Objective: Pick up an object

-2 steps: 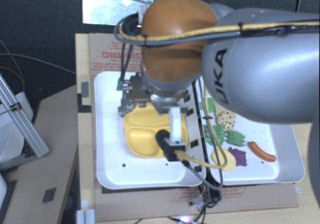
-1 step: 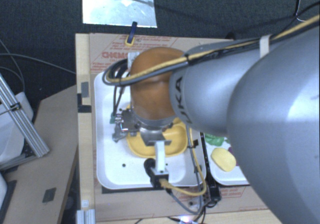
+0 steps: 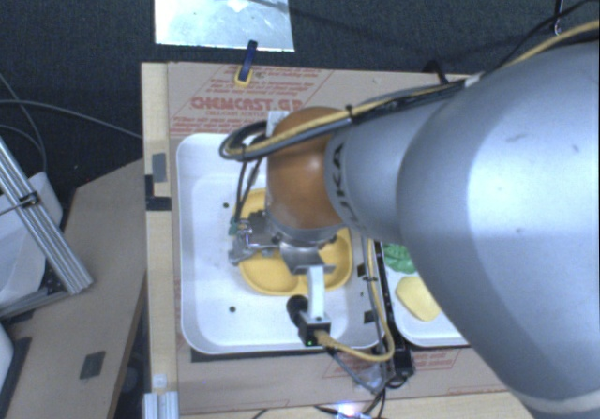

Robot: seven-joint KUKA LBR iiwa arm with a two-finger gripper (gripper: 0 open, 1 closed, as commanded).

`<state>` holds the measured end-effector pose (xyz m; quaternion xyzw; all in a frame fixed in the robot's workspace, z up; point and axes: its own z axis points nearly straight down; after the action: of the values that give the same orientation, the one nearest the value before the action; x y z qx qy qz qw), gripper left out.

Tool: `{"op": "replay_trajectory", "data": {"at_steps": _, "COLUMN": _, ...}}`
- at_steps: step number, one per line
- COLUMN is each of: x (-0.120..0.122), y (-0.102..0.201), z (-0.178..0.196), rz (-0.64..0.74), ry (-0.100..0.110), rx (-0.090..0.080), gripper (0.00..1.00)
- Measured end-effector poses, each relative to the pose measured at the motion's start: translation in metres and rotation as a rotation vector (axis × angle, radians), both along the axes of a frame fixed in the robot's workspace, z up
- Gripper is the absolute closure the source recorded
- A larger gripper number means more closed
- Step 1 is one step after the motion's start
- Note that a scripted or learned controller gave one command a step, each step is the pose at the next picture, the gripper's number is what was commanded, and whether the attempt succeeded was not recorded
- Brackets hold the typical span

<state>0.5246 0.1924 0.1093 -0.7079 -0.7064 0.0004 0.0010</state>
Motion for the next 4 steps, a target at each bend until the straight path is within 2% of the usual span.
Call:
{"op": "replay_trajectory", "data": {"at_steps": 1, "x": 0.048, "y": 0.005, "z": -0.01, "rz": 0.006, "ry": -0.02, "rx": 0.007, "gripper": 0.0}}
{"op": "replay_trajectory", "data": {"at_steps": 2, "x": 0.066, "y": -0.001, "z": -0.006, "rz": 0.016, "ry": 0.015, "rx": 0.016, "gripper": 0.0}}
{"op": "replay_trajectory", "data": {"at_steps": 3, "x": 0.148, "y": 0.045, "z": 0.1, "rz": 0.01, "ry": -0.019, "rx": 0.006, "gripper": 0.0}}
{"op": "replay_trajectory", "data": {"at_steps": 4, "x": 0.145, "y": 0.042, "z": 0.105, "rz": 0.009, "ry": -0.007, "rx": 0.001, "gripper": 1.0}}
